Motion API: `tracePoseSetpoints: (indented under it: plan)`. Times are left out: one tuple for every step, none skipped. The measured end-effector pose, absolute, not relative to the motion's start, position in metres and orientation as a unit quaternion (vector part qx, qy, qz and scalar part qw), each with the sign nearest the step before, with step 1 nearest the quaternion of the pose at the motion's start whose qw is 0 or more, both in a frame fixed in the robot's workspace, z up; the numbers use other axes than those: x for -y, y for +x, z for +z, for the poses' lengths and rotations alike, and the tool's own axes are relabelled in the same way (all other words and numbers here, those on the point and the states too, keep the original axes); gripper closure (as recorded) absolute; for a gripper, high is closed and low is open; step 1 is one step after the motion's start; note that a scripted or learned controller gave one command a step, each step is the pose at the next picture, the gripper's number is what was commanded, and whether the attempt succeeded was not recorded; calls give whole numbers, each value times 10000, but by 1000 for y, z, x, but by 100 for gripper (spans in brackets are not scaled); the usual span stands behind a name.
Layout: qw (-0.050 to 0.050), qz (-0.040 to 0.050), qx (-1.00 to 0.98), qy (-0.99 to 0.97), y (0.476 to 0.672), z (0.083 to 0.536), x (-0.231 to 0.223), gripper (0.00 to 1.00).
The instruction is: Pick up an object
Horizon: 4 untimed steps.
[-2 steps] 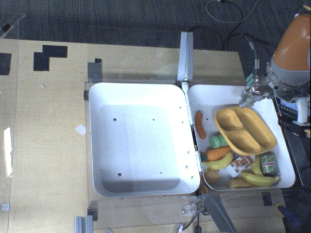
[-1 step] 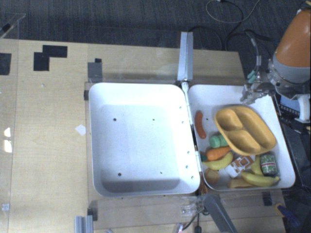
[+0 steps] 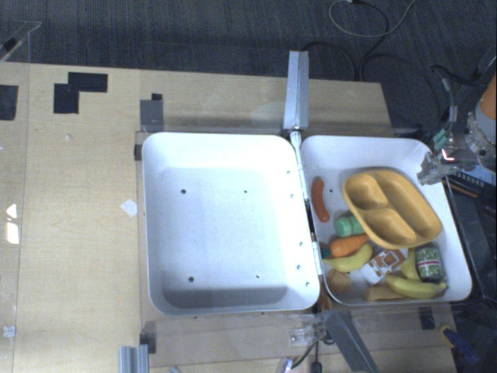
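Objects fill the right bin (image 3: 311, 155): a yellow tray (image 3: 392, 203) tilted across the middle, a sausage (image 3: 318, 197) by the left wall, a carrot (image 3: 348, 245), two bananas (image 3: 415, 286), a small can (image 3: 429, 263) and a green piece (image 3: 346, 225). The gripper (image 3: 435, 165) sits at this bin's upper right corner, above the rim and apart from the tray; whether it is open, I cannot tell. The left bin (image 3: 225, 220) lies beside it.

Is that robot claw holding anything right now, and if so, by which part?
Nothing that I can see. The gripper sits at the right bin's far right rim, beside the yellow divided dish, with no object between its fingers.
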<state>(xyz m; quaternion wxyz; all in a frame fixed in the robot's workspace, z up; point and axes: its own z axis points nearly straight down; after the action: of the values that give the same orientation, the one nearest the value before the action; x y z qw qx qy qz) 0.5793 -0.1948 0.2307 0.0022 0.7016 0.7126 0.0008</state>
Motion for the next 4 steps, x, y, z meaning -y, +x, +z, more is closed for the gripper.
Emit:
tracePoseSetpoints:
  plan:
    - [44, 24, -7142, 7000, 581, 242, 194, 100]
    - [69, 40, -7158, 6982, 583, 254, 193, 100]
    - [93, 57, -7176, 6964, 585, 266, 192, 100]
    - [120, 75, -7195, 6943, 587, 278, 191, 100]
